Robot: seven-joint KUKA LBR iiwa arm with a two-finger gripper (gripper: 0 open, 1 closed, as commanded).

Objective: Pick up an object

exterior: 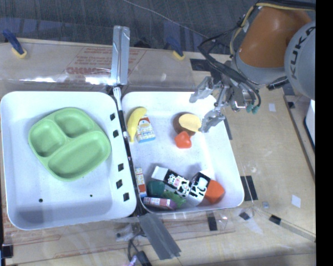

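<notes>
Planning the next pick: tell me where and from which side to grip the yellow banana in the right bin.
Grip the yellow banana across its narrow middle, coming straight down from above. It lies flat, curved, running up-down in the view; the bin's dividing wall sits close on its left and a small carton touches its right, so hold the fingers narrow.

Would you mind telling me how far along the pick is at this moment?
Nothing looks picked yet. The gripper hangs open over the right bin, beside the yellow-and-brown piece, with nothing between its fingers. The red piece, banana and the pile at the near edge lie in the bin. Closing on an item and lifting it is left.
</notes>
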